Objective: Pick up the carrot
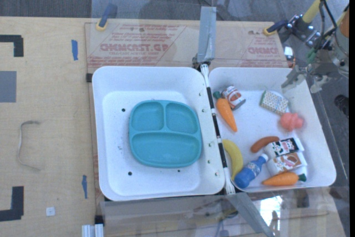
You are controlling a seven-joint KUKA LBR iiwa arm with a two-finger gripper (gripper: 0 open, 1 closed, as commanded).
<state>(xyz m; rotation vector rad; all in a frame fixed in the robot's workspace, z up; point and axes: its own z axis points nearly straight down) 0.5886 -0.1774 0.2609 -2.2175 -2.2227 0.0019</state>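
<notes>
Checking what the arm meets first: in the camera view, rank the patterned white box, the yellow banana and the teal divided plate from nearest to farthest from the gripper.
From the gripper:
1. Patterned white box, right bin, upper part.
2. Yellow banana, right bin, along its left wall.
3. Teal divided plate, middle of the left bin.

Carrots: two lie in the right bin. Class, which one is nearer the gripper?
The carrot by the divider, at the bin's left wall; the gripper is at the top right rim. The other carrot lies along the bottom edge.
</notes>
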